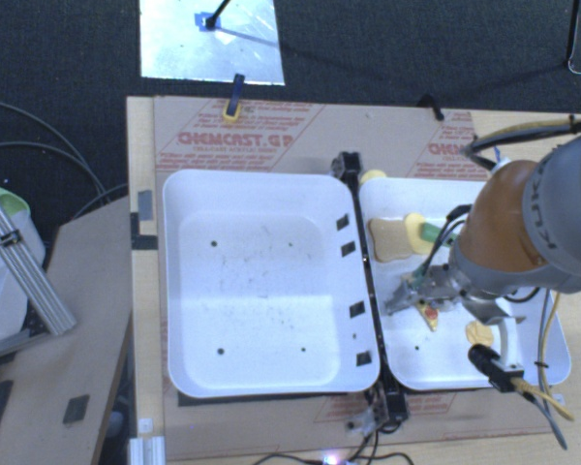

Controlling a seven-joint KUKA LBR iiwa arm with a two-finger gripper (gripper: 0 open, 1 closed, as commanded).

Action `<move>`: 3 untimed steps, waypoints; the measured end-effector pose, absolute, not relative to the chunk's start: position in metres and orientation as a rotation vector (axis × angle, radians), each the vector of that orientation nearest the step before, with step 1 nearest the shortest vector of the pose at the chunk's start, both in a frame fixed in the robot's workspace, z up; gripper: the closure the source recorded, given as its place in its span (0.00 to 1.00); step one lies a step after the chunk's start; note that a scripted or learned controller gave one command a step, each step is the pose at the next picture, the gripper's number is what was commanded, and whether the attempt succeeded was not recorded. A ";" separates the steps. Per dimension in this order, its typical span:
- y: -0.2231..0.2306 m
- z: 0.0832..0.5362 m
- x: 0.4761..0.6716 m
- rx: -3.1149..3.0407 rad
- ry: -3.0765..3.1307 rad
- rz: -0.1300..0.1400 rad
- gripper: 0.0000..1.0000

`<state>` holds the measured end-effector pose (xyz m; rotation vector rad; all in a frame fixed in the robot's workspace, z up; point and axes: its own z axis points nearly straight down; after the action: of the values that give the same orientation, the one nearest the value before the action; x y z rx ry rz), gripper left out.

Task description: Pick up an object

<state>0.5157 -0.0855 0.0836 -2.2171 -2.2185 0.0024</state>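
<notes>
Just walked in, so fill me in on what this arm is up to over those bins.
The grey arm reaches in from the right and hangs low over the right bin. Its tool sits just above the bin floor, next to a small red and yellow object. A tan slice-like object with a green piece beside it lies farther back, and a small yellow piece is nearer the front. Nothing can be seen held in the tool. The left bin is not being worked.
</notes>
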 end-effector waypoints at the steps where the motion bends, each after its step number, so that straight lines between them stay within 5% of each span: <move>1: -0.087 0.095 0.520 -2.222 -2.225 -0.004 1.00; 2: -0.031 0.192 0.636 -2.217 -2.246 -0.023 1.00; 3: -0.012 0.184 0.612 -2.215 -2.228 -0.001 1.00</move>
<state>0.6123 -0.0122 0.1842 -2.2147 -2.2280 -0.0011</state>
